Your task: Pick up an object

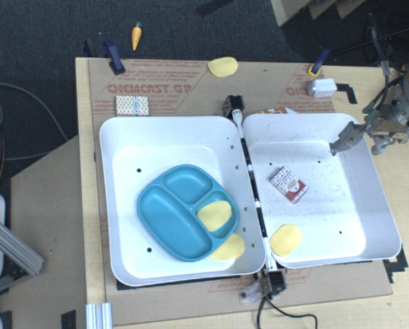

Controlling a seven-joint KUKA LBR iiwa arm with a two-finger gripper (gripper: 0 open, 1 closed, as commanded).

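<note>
Gripper [360, 137] at right bin's [368, 204] upper right edge, finger state unreadable; red-and-white packet [288, 184] lies down-left of it, long axis diagonal.

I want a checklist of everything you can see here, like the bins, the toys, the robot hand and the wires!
Surface: brown board bearing left bin and right bin side by side.
Job's things: blue divided plate in left bin, yellow piece in one compartment, another yellow piece beside the plate's rim. Right bin holds small red-and-white packet and yellow piece near its front-left corner.
Clutter: yellow piece and patterned packet on the board; toy carrot on the floor.
Grippers: gripper over the right bin's back-right area, nothing seen between fingers.
Cables: black cable at left; one at front.
Surroundings: dark carpet.
</note>
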